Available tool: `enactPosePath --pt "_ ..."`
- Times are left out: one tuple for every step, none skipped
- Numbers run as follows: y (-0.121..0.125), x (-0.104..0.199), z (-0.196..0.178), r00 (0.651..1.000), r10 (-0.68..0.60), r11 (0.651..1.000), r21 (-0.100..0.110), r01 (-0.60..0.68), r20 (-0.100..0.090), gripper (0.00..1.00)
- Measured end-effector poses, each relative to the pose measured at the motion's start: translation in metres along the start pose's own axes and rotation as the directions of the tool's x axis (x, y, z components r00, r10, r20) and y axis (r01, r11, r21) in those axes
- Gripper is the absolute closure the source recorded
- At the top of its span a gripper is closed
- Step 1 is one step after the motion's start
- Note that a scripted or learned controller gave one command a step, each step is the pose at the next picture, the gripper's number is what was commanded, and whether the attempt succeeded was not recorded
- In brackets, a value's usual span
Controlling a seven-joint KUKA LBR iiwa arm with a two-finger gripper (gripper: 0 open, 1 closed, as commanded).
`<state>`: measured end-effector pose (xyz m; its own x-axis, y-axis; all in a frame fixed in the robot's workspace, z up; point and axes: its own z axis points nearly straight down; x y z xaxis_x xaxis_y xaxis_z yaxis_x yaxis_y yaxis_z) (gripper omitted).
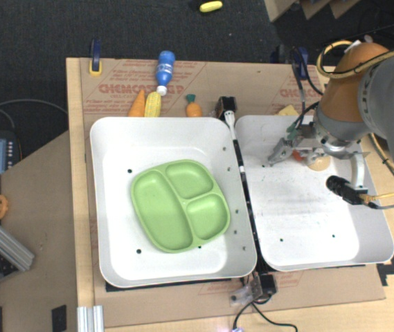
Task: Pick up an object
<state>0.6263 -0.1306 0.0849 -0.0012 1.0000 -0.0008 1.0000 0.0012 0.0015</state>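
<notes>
My gripper (pixel 288 149) is low over the far part of the right bin (pixel 307 220), under the grey wrist with its orange band. A small tan object (pixel 317 162) lies on the bin floor right beside it, with a bit of red (pixel 298 153) next to that. Whether either one is touched by the gripper is unclear from here. A green divided plate (pixel 179 205) lies flat in the middle of the left bin (pixel 113 151).
Behind the bins on the bench lie a blue-and-white bottle (pixel 164 70), a corn cob (pixel 153 104), a carrot (pixel 136 104), a smaller carrot (pixel 193 108) and a black part (pixel 226 106). A black cable end (pixel 342 188) hangs over the right bin.
</notes>
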Motion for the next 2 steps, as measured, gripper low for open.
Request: enactPosePath --pt "0.0000 0.0000 0.0000 1.000 0.000 1.000 0.000 0.000 0.000 0.00" --pt "0.0000 0.0000 0.0000 1.000 0.000 1.000 0.000 0.000 0.000 0.00"
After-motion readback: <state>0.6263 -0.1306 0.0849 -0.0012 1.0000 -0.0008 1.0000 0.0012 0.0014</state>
